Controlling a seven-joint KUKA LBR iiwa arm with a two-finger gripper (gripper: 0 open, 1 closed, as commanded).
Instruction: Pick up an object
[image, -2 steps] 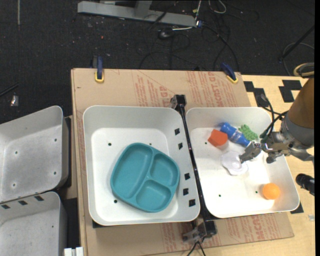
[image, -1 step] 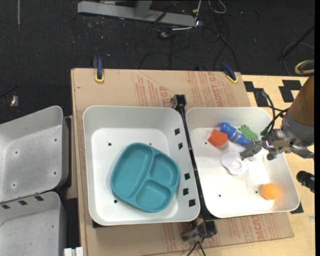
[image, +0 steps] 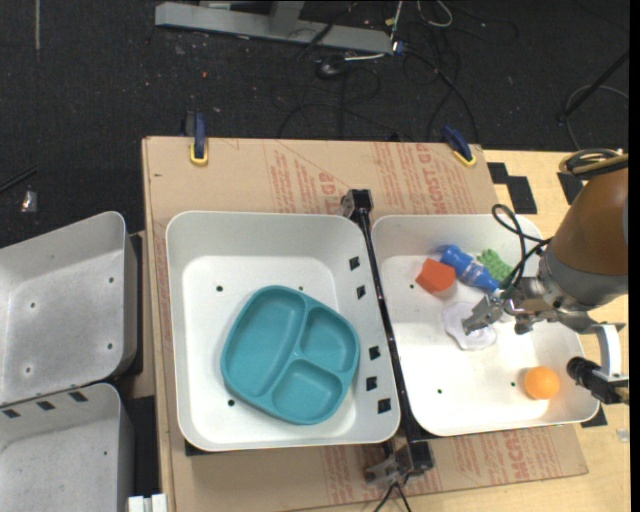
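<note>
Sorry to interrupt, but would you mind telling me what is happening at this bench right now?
The arm reaches in from the right, and its claw is low in the right bin, over a clear, glassy item. Whether it has a grip on it is unclear. Nearby lie an orange block, a blue object, a green piece and an orange ball. The left bin holds a teal divided plate.

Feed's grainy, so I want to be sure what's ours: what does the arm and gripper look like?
The arm is a bulky rounded body, orange-brown on top and grey below. A black cable loops beside it. The gripper is small, metallic grey with dark parts.
</note>
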